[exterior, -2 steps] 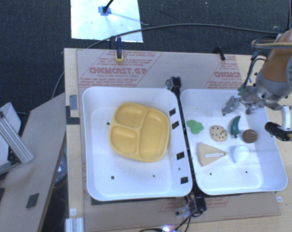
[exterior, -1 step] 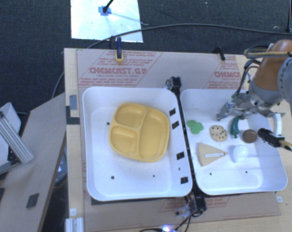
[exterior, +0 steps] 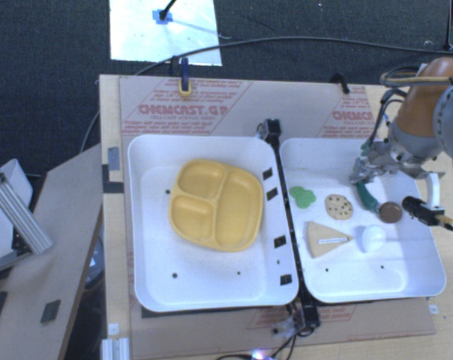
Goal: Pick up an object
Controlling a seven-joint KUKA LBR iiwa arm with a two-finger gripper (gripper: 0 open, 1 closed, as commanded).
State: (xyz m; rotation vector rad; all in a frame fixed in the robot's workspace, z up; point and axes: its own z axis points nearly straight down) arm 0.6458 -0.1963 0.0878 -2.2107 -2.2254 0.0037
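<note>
The right bin (exterior: 406,276) holds several small items: a green piece (exterior: 303,196), a speckled cookie (exterior: 337,206), a tan wedge (exterior: 328,238), a white egg-shaped piece (exterior: 373,238), a brown round piece (exterior: 390,212) and a teal elongated piece (exterior: 366,196). My gripper (exterior: 365,172) hangs low over the back of this bin, right above the upper end of the teal piece. I cannot make out whether it touches that piece. The grey and orange arm (exterior: 429,111) comes in from the right.
The left bin (exterior: 148,261) carries a yellow divided plate (exterior: 216,203). Black clips (exterior: 279,241) run along the seam between the bins. A black and white part (exterior: 425,207) juts over the right bin's right side. A cable (exterior: 301,42) crosses behind the bench.
</note>
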